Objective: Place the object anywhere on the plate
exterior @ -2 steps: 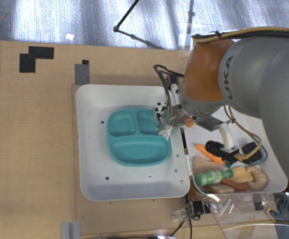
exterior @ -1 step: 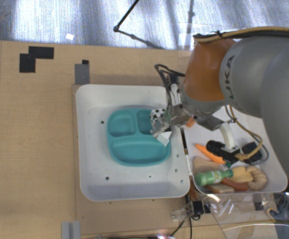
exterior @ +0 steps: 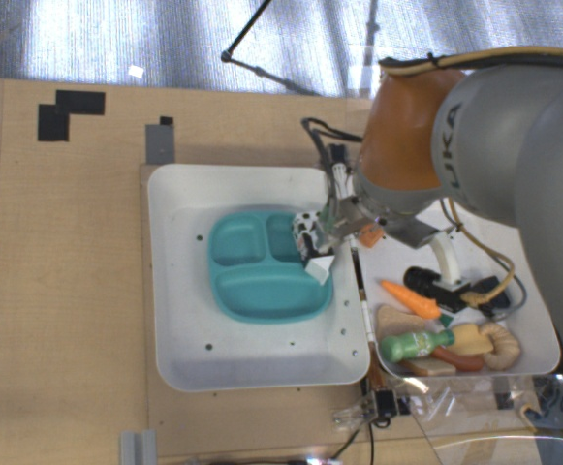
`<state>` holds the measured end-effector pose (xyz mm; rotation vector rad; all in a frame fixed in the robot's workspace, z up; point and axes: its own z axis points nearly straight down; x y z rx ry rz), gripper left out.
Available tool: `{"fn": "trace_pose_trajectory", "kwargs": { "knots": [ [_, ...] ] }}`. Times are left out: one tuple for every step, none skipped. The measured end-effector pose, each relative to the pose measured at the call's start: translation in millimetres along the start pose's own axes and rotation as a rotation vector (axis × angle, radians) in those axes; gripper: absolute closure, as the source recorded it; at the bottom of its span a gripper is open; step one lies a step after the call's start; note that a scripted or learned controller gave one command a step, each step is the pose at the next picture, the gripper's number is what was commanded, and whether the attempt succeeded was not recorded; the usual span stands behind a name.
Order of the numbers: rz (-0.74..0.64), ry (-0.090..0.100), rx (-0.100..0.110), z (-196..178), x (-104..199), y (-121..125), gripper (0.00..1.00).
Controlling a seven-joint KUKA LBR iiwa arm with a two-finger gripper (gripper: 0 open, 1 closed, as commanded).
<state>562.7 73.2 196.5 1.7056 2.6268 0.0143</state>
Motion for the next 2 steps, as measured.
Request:
{"fn": "trace_pose_trajectory", "kwargs": {
  "knots": [
    [-0.186, 0.004, 0.008, 11.6, 43.8, -11.2, 1.0],
    [-0.184, 0.003, 0.008, 11.4, 43.0, -11.3, 0.0]
  ]
}}
